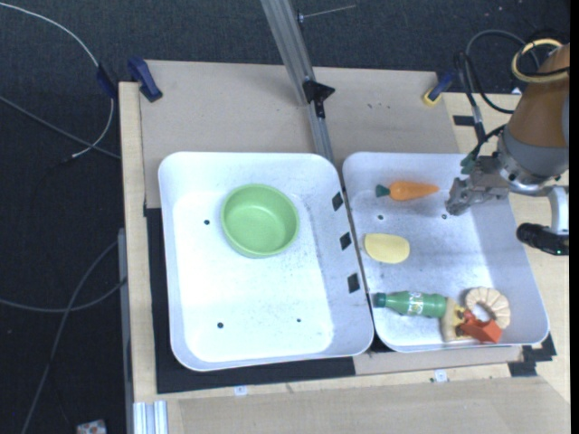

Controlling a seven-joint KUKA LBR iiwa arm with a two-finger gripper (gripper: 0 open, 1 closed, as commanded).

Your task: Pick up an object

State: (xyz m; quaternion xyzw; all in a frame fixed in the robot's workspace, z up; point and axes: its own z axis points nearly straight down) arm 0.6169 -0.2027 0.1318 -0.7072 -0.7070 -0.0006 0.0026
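A: How many things are in the right bin [520, 269]?
B: Four: one carrot [409, 190], one yellow piece [386, 248], one green bottle [412, 304], one shrimp [479, 315].
A: And the left bin [181, 233]?
B: One green bowl [260, 220].
A: The claw [460, 197]?
B: Near the carrot. I can't tell its grip.

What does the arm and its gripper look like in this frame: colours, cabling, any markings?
The arm enters from the right: an orange-brown band above a grey wrist section. Black cables loop beside it, and a yellow ring-shaped cable sits near its top. The gripper is a small grey metal assembly with short dark fingers; a black part juts out lower right. No markings are legible.
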